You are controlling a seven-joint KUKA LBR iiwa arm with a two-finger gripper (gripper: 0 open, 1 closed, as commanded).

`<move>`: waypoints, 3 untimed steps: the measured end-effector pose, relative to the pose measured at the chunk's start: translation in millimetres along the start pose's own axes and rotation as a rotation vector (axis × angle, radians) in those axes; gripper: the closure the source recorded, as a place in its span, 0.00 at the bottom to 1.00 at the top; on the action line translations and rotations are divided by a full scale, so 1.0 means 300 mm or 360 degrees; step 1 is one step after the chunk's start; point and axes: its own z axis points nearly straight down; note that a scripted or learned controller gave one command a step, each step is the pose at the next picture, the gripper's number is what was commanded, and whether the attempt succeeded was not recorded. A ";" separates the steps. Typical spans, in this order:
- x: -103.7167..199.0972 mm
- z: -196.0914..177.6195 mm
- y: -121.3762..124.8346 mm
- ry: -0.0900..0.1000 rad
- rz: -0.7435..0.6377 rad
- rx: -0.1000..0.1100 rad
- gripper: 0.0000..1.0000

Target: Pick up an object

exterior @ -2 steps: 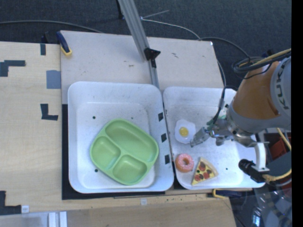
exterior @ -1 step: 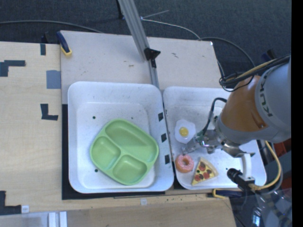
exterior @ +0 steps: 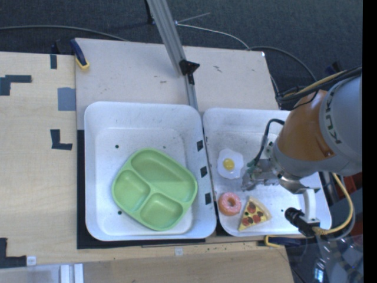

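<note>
Three toys sit in the right bin (exterior: 235,120); I judge approach under way, gripper (exterior: 250,180) poised at the egg's (exterior: 229,163) three o'clock, grip unreadable, needing descent next.

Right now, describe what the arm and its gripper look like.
The arm is a thick, rounded grey body with a broad orange band above the wrist and dark lettering on the grey shell. The gripper is a small, dark metallic part at its tip. A black cable loops beside the wrist, and a yellow cable trails below.

Even bright lighting, soft shadows, slight blur
</note>
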 end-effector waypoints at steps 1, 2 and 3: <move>-0.002 -0.139 0.008 -0.0004 0.0001 -0.0011 1.00; -0.001 -0.314 0.010 -0.0005 0.0001 -0.0014 1.00; 0.161 -0.285 0.019 -0.0001 -0.0005 -0.0004 1.00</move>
